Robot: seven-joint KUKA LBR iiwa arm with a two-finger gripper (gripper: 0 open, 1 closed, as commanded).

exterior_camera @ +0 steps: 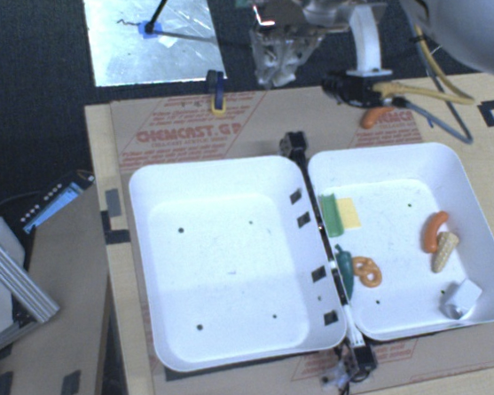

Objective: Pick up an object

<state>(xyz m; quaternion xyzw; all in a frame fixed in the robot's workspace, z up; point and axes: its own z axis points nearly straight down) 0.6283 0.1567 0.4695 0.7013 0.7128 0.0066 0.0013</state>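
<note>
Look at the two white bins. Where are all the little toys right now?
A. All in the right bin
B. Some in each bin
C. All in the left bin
A: the pretzel, the yellow square and the orange sausage all lie in the right bin.

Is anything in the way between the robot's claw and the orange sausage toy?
Nothing visible blocks it. The end effector hangs above the bench beyond the bins, and the orange sausage toy lies uncovered in the right bin, touching only a tan corn-like toy.
</note>
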